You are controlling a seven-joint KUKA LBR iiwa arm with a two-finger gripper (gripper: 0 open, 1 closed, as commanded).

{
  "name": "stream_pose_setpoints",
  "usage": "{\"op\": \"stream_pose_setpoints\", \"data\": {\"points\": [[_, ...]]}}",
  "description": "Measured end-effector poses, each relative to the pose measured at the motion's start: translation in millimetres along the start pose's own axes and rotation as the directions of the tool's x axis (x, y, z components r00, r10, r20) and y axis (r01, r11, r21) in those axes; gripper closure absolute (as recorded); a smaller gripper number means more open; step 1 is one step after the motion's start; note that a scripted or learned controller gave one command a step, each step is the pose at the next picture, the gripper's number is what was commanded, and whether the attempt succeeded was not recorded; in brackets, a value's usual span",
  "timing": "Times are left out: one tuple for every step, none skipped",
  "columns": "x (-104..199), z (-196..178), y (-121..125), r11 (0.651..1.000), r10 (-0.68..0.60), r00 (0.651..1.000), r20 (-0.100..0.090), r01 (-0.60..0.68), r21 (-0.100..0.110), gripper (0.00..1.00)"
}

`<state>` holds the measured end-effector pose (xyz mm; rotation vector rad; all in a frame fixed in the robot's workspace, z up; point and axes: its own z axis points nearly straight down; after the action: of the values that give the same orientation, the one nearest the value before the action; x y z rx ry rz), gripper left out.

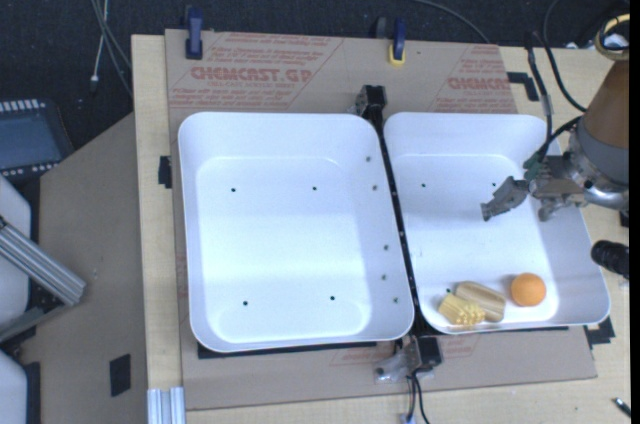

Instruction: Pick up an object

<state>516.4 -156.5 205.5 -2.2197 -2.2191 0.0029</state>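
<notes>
The arm comes in from the right edge of the frame and its gripper (520, 197) hangs over the middle of the right bin (440, 147), at about mid-height of the picture. Nothing sits between its fingers; whether they are spread or closed I cannot tell from here, since the tips blur into one grey shape. The things worth picking lie lower down, along the bin's near edge at the lower right of the frame: an orange ball (528, 290), a tan bread-like roll (481, 296) just to its left, and a small yellow corn piece (459, 312) touching the roll on its lower left. The left bin (200, 242) sits alongside on the left. To my eye the reach is only begun, with the gripper well apart from all three. The ball looks the cleanest target because it stands a little clear of the others, though it may roll if nudged off-centre. I would bring the gripper straight down over its middle, fingers straddling it, and mind the bin's sloping wall close behind.
</notes>
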Motion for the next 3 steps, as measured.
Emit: {"op": "stream_pose_setpoints", "data": {"points": [[3.0, 62.0, 2.0, 1.0, -0.001, 1.0, -0.001, 0.001, 0.002, 0.0], [3.4, 114.4, 1.0, 1.0, -0.001, 1.0, 0.0, 0.001, 0.001, 0.0], [3.0, 101.2, 2.6, 1.0, -0.001, 1.0, 0.001, 0.001, -0.005, 1.0]]}}
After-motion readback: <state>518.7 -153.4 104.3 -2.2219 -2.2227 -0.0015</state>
